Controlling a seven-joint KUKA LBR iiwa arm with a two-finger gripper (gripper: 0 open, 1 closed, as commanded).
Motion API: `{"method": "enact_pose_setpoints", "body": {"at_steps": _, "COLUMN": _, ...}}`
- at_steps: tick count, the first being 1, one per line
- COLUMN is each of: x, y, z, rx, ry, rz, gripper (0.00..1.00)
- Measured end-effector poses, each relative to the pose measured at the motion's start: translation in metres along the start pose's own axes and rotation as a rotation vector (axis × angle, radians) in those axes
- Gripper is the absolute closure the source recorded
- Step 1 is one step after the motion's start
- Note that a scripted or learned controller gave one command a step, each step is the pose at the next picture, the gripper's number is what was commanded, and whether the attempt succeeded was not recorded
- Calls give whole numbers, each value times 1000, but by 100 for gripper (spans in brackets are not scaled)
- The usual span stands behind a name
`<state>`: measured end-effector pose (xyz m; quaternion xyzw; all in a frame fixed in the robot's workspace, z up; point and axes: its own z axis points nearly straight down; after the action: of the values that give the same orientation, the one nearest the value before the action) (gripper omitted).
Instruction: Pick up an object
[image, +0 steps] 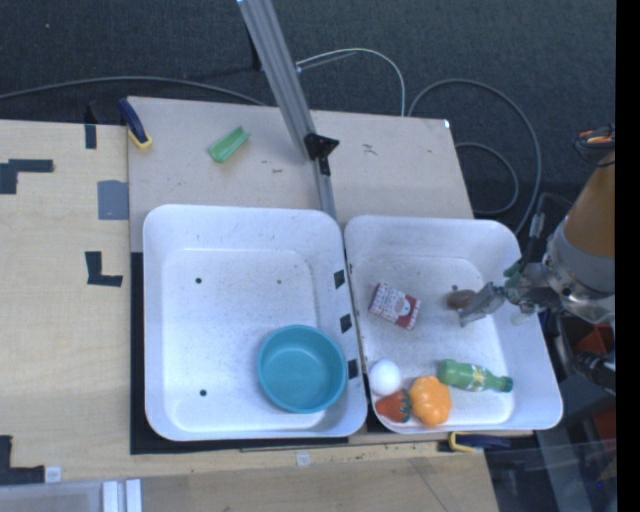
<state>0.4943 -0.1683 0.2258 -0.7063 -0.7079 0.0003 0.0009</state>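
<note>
A: What sits in the right bin (500, 240)?

B: A small red carton (394, 305) with a white patch, near the centre; its print is too small to read. At 6 o'clock, along the front wall, lie a smooth white egg-like ball (385, 377), a red piece (393, 406), a lumpy orange pepper shape (431, 400) and a glossy green bottle (472, 376) lying on its side, cap toward 3 o'clock.

A: And the left bin (190, 230)?

B: Shallow white plastic with rounded corners, scuffed and speckled. A round blue bowl (302, 367) rests at its 5 o'clock corner.

A: The tool?

B: The tool (470, 303) reaches in from 3 o'clock, over the right bin, grey metal. Its tips hang at 3 o'clock from the red carton, apart from it. I cannot tell how wide it stands.

A: The surroundings?

B: A pale wooden counter (50, 300) with dark tape marks at 9 o'clock. At 12 o'clock a beige board carries a green peg-like piece (228, 144) and a blue-yellow clamp (135, 124). A grey metal pole (285, 85) slants up. Dark carpet with thin cables lies behind.
</note>
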Motion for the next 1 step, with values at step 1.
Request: {"method": "enact_pose_setpoints", "body": {"at_steps": 1, "x": 0, "y": 0, "z": 0, "rx": 0, "ry": 0, "rz": 0, "gripper": 0}}
